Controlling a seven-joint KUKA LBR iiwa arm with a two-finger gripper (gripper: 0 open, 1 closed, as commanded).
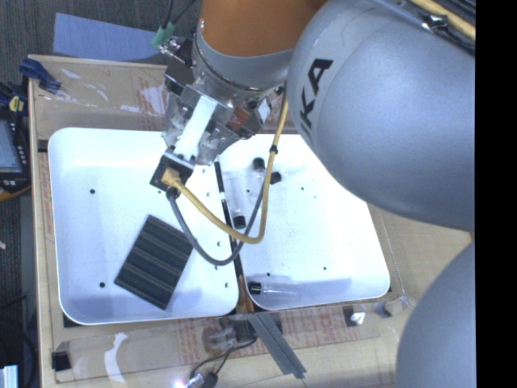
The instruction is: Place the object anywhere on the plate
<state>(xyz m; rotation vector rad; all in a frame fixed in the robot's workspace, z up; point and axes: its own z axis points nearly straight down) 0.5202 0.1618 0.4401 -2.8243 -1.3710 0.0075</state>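
Object, taken to be the clear tube (275, 288), is shown at 7 o'clock in the right bin (355, 257). The dark ribbed plate (155, 261) lies at 6 o'clock in the left bin (73, 217). The tool (214, 140), whose state cannot be told, is poised at 12 o'clock between the bins. Pickup is judged pending, and descent onto the tube is required.

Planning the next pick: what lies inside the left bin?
A black ribbed slab lies flat near the left bin's front. The arm covers the bin's far right corner, so anything there is hidden.
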